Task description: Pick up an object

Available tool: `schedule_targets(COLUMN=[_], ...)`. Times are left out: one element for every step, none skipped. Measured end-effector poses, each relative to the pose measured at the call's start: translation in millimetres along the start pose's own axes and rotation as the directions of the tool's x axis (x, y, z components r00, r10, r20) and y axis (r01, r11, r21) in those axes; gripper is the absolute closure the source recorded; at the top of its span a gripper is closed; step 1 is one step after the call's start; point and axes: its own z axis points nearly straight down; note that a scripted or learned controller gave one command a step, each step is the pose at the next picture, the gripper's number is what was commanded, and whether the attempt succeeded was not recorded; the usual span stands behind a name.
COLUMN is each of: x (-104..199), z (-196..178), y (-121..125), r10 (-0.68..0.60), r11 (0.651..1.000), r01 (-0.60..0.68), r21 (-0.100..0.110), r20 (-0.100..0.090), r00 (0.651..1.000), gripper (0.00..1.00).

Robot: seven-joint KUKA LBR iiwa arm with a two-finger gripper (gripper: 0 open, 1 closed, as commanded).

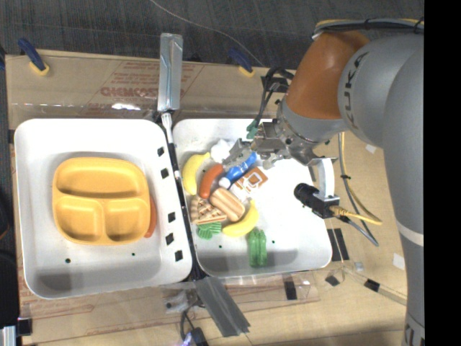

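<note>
My gripper (248, 152) hangs over the upper middle of the right bin (302, 247), right above a pile of toy food. Under it lie a blue and white item (239, 170) and a white piece (219, 151). Around these sit a yellow banana (191, 171), an orange-red sausage (207, 181), a hot dog (227, 202), a waffle (203, 210), a second banana (245, 224) and an orange and white card (252, 182). A green item (257, 246) lies near the bin's front. The wrist hides the fingers.
The left bin (36, 265) holds a yellow divided tray (101, 198). A metal divider (169, 71) stands between the bins at the back. The grey arm with its orange band (328, 71) covers the right bin's upper right, and a black cable fitting (311, 197) hangs over it.
</note>
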Motion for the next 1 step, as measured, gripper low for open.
schedule_targets(x=[19.2], z=[33.3], y=[1.7], r10=[-0.106], r11=[0.994], r01=[0.106], r21=[0.001], r20=[0.000], r00=[0.994], gripper=[0.00])
